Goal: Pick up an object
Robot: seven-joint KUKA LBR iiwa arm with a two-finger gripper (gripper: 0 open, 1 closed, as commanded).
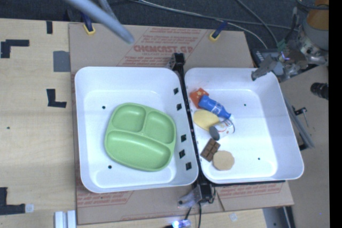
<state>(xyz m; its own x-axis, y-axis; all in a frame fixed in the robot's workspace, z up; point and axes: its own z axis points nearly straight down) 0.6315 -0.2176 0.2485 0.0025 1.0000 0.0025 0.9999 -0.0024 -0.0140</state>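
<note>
**Arm parked off the corner of the right bin, all the stuff down in the middle**

So the end effector (265, 68) was sitting right at the far right corner of the right bin (267, 131), basically over the rim, with the orange-banded arm (315, 13) behind it off to the right. Honestly couldn't tell from this angle what it was doing grip-wise; nothing was visible in it.

Everything pickable was bunched up down and to the left of the end effector, well apart from it, along the right bin's left side. Closest to it was a small red packet (198, 95) touching a blue bottle (215, 107) that lay on a slant. Just below those was a yellow lemon-looking thing (204, 118), then a little grey piece (215, 132) with some thin wire (227, 126) beside it. Further down still: a brown chocolate-bar-ish block (209, 150) and a round tan cookie (224, 160), touching or close to it.

Way off to the left of the end effector, the left bin (91, 115) had a green divided plate (141, 136) lying flat in it. Both bins sat on a cardboard sheet (160, 45) on the tabletop (32, 115).
</note>
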